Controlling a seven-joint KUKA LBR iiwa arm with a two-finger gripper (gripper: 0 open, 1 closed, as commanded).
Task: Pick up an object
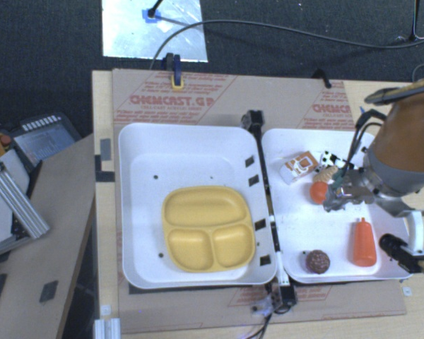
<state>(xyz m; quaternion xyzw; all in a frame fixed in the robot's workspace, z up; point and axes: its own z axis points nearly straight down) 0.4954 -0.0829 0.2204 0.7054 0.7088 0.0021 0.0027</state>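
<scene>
Nearest the camera, the counter (106, 274) carries two shallow white bins side by side on a printed cardboard sheet. The left bin (138, 161) holds a yellow divided tray (208, 228) with three compartments, lying flat toward the bin's near side. In the right bin (297, 239), a brown, rough-surfaced ball (317, 261) sits close to the near wall. Just to its right an orange bottle (364, 243) with a narrow neck lies lengthwise, neck pointing away from the camera, apart from the ball.

Farther in, the gripper (337, 198) hangs low over the middle of the right bin, with the grey and orange arm (406, 147) entering from the right. A small orange round object (319, 192) lies just beside the gripper, on its left; contact cannot be confirmed. Whether the fingers are open or closed cannot be determined, and nothing is seen held between them.

Beyond that, a small white and orange packet (299, 167) rests near the bin's far wall, with a small black-and-white item (327, 158) just to its right, partly hidden by the arm's cabling.
</scene>
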